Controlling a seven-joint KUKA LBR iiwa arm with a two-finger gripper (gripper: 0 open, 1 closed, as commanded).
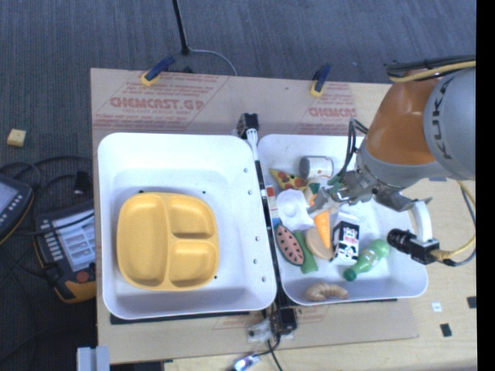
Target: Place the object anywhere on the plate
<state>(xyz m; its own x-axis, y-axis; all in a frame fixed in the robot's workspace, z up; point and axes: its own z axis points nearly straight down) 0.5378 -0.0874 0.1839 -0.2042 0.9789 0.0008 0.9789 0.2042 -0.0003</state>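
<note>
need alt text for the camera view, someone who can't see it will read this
Seen from above, a grey and orange robot arm reaches from the right, its claw over a white bin of toy food: a carrot, watermelon slice, green bottle and croissant. The left bin holds a yellow divided plate.

The plate [166, 239] was yellow. Both bins [186, 149] were white. The bottle [366, 260] was green, the carrot [322, 224] orange, the carton [347, 240] black-and-white patterned.
</note>
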